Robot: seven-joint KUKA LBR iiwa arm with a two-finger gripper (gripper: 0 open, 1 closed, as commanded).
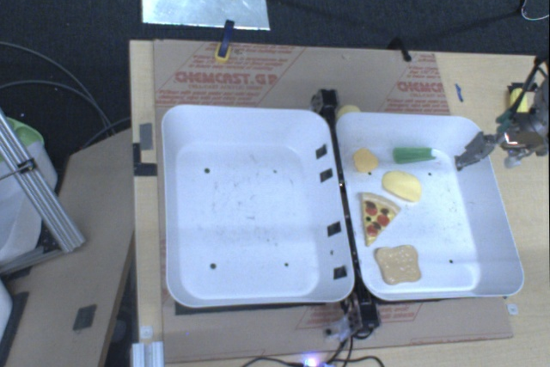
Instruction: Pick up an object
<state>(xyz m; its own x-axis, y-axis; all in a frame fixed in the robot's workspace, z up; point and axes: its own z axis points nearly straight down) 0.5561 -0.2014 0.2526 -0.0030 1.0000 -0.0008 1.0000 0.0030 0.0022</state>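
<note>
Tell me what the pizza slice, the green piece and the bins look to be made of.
Pizza slice: likely moulded plastic toy, matte, with painted-looking red dots.
Green piece: probably plastic, smooth, uniform colour.
Bins: white, seemingly thin formed plastic, slightly glossy, with rounded rims and scuff marks.

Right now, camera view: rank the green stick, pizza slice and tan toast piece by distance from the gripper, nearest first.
Gripper sits at the right bin's upper right edge.
1. Green stick, bin's top.
2. Pizza slice, bin's middle left.
3. Tan toast piece, bin's bottom.

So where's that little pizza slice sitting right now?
The pizza slice lies in the right bin, close to its left wall, just below the yellow lemon-shaped piece and above the tan toast piece.
</note>
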